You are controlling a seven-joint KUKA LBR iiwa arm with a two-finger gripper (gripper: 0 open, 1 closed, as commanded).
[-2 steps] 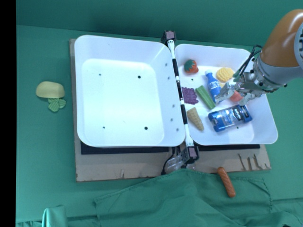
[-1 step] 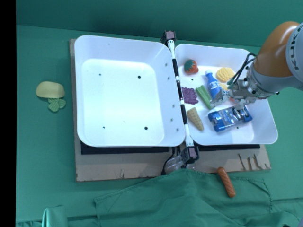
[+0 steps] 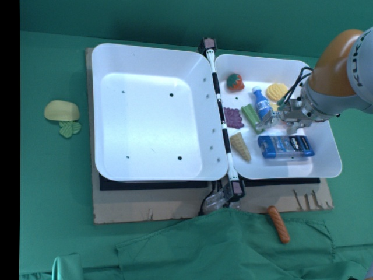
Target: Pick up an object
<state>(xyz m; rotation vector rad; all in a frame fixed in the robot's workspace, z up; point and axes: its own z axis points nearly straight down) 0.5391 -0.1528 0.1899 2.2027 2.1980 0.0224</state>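
Note:
The right bin holds several toy items: a red strawberry, a blue bottle, a yellow ridged piece, purple grapes, a green stick, a tan cone and a flat blue box. My gripper reaches in from the right and hangs low over the middle of this bin. It is just below the bottle's base, right of the green stick and above the blue box. Nothing is visibly lifted.
The left bin sits beside it, split off by a black-and-white divider. A yellow and green toy lies on the cloth far left. An orange sausage lies on the green cloth in front of the bins.

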